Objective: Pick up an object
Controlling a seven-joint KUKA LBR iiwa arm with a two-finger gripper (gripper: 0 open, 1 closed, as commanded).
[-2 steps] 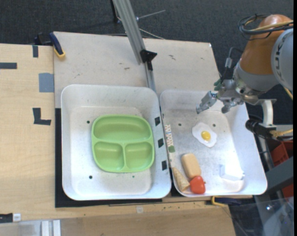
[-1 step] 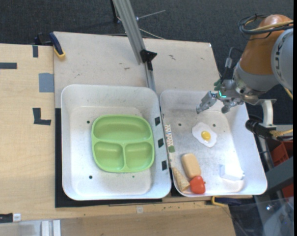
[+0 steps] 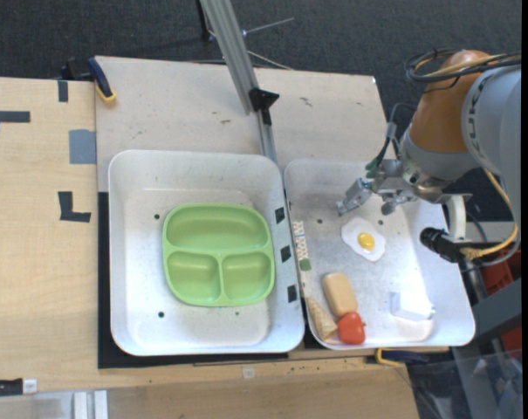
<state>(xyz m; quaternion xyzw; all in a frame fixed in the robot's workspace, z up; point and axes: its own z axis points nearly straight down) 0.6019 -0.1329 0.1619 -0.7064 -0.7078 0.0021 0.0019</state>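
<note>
My gripper (image 3: 369,202) hangs over the back of the right bin (image 3: 320,178), its two fingers spread open with nothing between them. Just below it, on the bin floor, lies a toy fried egg (image 3: 365,241). Nearer the front sit a tan bread-like block (image 3: 339,292), a red tomato (image 3: 352,328) and a brown wedge (image 3: 320,318) against the bin's left wall. A small white piece (image 3: 412,307) rests at the front right.
The left bin (image 3: 133,177) holds a green divided plate (image 3: 218,254). A grey metal pole (image 3: 237,51) slants down from the top and ends at the wall between the bins. Pale bench surface lies behind and to the left.
</note>
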